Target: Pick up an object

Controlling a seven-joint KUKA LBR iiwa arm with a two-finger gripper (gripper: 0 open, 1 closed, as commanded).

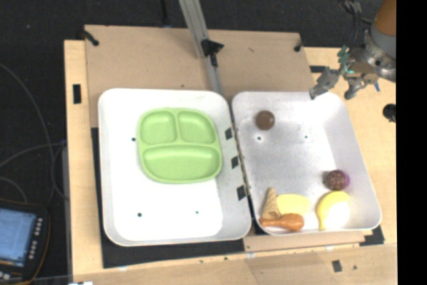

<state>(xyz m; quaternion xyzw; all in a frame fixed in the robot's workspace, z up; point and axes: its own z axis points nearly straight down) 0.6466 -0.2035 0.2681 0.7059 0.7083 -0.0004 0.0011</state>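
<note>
Fingers of the gripper (337,82) stand spread and hold nothing, poised over the upper right rim of the right bin (300,143). Nearest, in that bin's upper left, lies a small brown ball (265,119), probably light, hard and prone to roll, so pinch across its middle. Other food toys cluster along the lower edge.
</note>
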